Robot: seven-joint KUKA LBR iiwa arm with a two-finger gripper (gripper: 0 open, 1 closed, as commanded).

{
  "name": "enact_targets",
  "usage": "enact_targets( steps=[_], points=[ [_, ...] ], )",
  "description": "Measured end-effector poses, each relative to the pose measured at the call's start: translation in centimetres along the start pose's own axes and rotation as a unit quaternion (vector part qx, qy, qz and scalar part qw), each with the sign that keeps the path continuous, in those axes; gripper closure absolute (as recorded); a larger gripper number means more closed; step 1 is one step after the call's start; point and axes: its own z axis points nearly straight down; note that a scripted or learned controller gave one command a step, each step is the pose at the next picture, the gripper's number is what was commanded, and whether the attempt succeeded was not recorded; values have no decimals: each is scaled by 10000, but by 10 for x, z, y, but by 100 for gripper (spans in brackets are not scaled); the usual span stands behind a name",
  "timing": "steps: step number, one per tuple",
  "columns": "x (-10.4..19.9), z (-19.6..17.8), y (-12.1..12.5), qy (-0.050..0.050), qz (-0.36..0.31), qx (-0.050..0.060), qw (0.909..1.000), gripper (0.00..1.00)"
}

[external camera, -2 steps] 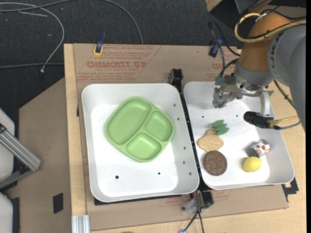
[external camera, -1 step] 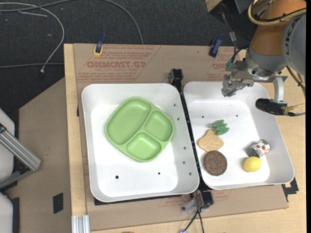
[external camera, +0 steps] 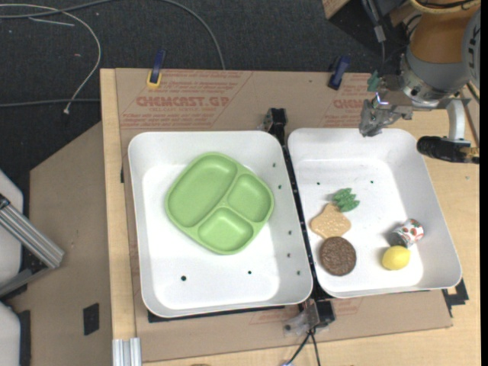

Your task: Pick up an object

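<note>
The grey arm is cut off by the top and right edges. Gripper finger spacing cannot be told. The small red-and-white object beside the lemon is too small to be identified.

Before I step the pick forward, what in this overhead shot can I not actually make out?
- Hand, camera view: small, dark and blurred at the right bin's far rim; finger state unreadable.
- Arm: cut off by the top and right edges.
- Small red-and-white object: too small to identify.
- Brown disc: surface detail too fine to read.
</note>
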Motion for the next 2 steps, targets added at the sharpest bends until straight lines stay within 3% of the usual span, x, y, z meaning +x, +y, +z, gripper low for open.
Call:
enact_targets(
  steps=[2],
  points=[
    [108,-4,-54,25,-27,47,10000,100]
  ],
)
